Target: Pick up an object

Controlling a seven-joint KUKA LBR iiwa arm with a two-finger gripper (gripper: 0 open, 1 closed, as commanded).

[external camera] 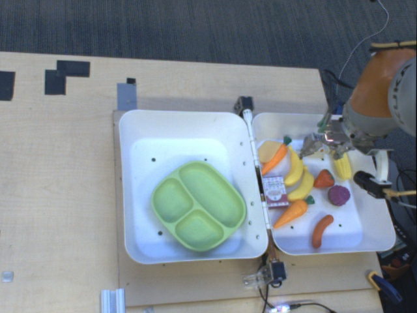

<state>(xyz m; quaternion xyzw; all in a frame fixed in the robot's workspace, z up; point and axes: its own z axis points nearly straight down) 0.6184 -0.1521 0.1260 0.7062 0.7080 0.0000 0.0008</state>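
On the worktop two bins stand side by side; the left bin holds a divided plate; the right bin holds toy carrots, bananas, a corn cob and a sausage.

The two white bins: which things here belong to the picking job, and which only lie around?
For the job:
gripper
right bin with toy food: bananas, two carrots, corn, sausage, purple piece, small carton

Lying about:
green divided plate in the left bin
black tape patches on the bench
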